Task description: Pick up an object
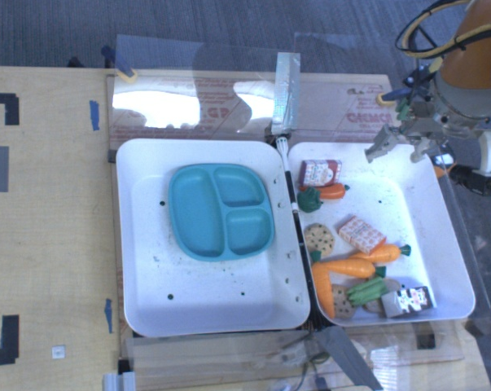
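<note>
A: How do the jaws stand?

B: The gripper hangs over the upper right corner of the right bin, its two fingers spread apart with nothing between them. One fingertip points toward nine o'clock, the other sits toward three.

A: What lies nearest?

B: At about eight o'clock from the gripper, well apart, a small red and white packet, and just below it a little carrot with a green top. Further toward six o'clock come a red checked cracker block and a round cookie, near each other. Below those lie a long carrot, an orange wedge and a green pod, with a black and white box at the bin's lower edge.

A: And the other bin?

B: The left bin at nine o'clock holds a teal divided plate.
</note>
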Controlling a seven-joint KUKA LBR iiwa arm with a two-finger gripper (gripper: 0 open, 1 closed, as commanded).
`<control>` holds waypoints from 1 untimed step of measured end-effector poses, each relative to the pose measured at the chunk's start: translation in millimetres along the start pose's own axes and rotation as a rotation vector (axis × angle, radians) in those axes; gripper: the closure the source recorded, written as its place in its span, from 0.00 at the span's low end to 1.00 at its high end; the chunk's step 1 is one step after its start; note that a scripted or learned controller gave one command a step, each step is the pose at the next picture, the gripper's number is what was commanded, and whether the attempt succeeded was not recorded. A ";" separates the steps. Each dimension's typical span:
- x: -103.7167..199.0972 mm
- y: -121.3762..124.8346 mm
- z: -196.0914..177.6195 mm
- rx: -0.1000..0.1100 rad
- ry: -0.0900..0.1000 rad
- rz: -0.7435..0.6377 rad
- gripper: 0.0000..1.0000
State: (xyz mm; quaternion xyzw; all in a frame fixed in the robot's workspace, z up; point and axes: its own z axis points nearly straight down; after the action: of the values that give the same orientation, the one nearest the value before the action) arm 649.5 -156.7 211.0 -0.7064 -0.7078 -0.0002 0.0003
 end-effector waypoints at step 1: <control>44.5 9.4 121.0 0.001 -0.001 -0.016 0.00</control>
State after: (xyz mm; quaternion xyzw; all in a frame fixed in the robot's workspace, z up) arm 658.9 -112.2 90.0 -0.7008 -0.7133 0.0004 0.0004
